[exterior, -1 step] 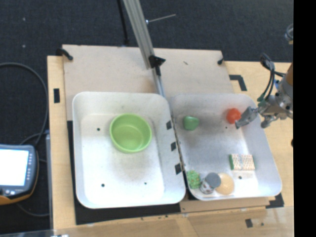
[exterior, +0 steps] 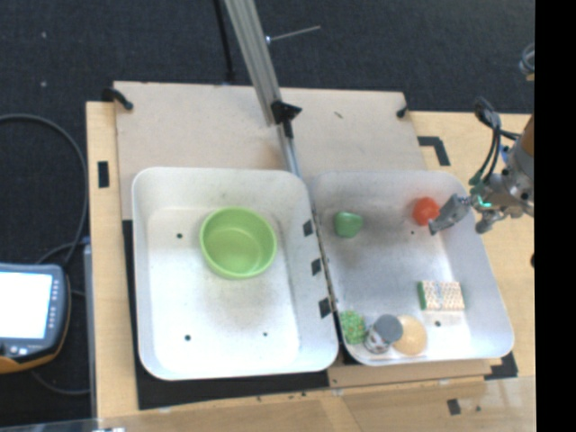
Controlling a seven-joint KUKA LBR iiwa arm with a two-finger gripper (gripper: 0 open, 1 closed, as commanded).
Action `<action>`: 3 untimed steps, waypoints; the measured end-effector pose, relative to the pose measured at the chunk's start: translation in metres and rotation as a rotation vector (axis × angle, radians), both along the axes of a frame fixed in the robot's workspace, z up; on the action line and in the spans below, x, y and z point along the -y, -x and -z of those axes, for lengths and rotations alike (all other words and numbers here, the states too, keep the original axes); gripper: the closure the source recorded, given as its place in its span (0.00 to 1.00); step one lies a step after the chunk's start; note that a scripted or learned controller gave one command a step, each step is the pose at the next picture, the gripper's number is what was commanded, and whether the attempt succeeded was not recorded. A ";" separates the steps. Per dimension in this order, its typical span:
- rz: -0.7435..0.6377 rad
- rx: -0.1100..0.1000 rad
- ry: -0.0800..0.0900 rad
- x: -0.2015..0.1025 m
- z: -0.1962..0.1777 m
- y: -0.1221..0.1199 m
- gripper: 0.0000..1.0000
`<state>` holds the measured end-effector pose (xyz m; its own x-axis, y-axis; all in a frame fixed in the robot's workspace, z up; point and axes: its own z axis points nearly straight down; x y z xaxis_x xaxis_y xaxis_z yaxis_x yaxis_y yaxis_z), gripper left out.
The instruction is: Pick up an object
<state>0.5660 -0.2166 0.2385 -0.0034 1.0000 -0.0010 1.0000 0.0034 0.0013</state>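
My gripper (exterior: 462,224) hangs over the right bin's (exterior: 387,268) far right edge, open with nothing between its fingers. One finger (exterior: 445,216) lies just right of a red-orange ball (exterior: 425,211), close to it. Further left in the same bin sits a small green lump (exterior: 347,223). A patterned beige block (exterior: 441,295) lies toward the bin's front right. Along the front edge sit a bumpy green piece (exterior: 352,327), a grey round object (exterior: 387,329) and a yellow ball (exterior: 412,337). In the left bin (exterior: 162,331) stands a light green bowl (exterior: 238,241).
A slanted metal pole (exterior: 256,52) rises from the bench behind the bins' shared wall. A tablet-like screen (exterior: 27,309) sits off the bench at the far left. The arm enters from the right edge.
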 end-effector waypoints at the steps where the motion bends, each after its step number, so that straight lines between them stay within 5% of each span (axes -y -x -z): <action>1: 0.003 -0.005 0.001 0.008 0.053 -0.007 0.00; 3: 0.005 -0.003 0.001 0.001 0.139 -0.007 0.00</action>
<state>0.5728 -0.2175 0.0990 0.0013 1.0000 -0.0023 1.0000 -0.0013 -0.0016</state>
